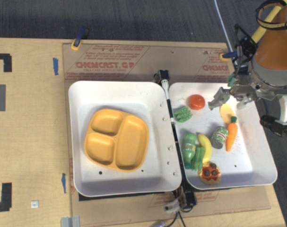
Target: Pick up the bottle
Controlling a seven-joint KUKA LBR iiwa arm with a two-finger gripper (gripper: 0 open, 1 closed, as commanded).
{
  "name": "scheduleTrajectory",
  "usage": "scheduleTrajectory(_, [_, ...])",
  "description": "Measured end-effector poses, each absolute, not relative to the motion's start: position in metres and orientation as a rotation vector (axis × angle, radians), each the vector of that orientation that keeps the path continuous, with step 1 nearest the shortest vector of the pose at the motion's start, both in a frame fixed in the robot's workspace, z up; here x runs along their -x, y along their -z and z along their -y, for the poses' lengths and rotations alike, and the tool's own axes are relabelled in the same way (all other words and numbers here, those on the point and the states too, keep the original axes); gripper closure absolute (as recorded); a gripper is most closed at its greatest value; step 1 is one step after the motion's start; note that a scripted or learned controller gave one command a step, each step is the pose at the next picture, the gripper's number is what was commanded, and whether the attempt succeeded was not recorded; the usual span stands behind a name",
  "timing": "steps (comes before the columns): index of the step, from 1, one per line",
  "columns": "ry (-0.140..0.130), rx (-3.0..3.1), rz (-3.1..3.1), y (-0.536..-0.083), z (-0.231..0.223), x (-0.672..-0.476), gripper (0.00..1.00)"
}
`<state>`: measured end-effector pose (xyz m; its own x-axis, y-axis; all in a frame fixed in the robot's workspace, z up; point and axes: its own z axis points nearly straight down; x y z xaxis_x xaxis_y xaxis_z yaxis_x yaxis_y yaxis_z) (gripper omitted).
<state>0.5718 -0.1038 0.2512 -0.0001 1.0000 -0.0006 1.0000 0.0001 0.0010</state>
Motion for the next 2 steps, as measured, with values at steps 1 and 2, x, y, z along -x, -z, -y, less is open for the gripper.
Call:
scheduleTrajectory(1, [0.003,-2.485,-1.929,-0.184,0.033,-0.541,0.0])
scheduleTrajectory(2, [0.003,-2.435,-1.99,-0.184,-0.003,-0.491,0.0])
